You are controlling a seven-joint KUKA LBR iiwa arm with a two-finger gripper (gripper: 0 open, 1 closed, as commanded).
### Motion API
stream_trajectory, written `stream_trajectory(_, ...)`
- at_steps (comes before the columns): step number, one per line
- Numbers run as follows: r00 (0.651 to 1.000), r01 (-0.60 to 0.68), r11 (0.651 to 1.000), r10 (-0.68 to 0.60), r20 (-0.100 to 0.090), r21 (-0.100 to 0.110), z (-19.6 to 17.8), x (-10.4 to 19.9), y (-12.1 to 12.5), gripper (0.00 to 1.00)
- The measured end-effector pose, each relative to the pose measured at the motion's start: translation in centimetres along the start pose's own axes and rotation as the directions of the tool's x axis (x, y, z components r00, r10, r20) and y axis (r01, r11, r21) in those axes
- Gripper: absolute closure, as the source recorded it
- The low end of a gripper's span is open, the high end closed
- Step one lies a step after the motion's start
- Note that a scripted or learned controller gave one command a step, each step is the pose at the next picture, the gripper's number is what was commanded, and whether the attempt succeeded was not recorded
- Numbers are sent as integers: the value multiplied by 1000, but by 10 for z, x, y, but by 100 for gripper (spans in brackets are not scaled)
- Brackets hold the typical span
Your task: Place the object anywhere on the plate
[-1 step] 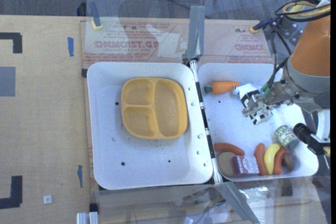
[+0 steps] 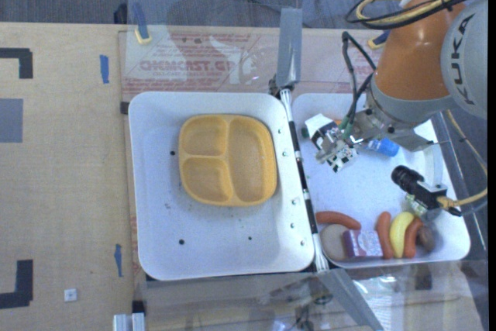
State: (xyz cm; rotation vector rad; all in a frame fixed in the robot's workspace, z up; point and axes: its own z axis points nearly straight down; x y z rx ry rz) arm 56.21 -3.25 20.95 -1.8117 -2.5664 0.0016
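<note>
A yellow plate [image 2: 228, 159] with three compartments lies in the left bin [image 2: 155, 244], slightly above its middle, with nothing on it. My gripper [image 2: 336, 149] hangs over the upper left part of the right bin [image 2: 457, 244], close to the divider between the bins. Nothing can be made out in its grasp. Several toy foods lie along the right bin's front edge: a red sausage [image 2: 339, 219], a purple block [image 2: 361, 244], an orange carrot [image 2: 384, 232] and a yellow banana [image 2: 401, 232].
The arm's orange band [image 2: 415, 50] and grey wrist cover the right bin's upper right. A black fitting with a yellow cable [image 2: 412, 184] sticks out below the wrist. A small white piece [image 2: 316, 124] and a blue piece [image 2: 385, 145] sit beside the gripper.
</note>
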Motion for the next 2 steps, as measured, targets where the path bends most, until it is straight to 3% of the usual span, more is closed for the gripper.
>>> stream_trajectory(1, 992, 127, 992, -127, 0, -1, 19, 40, 63, 100)
stream_trajectory(2, 992, 127, 992, -127, 0, -1, 19, 40, 63, 0)
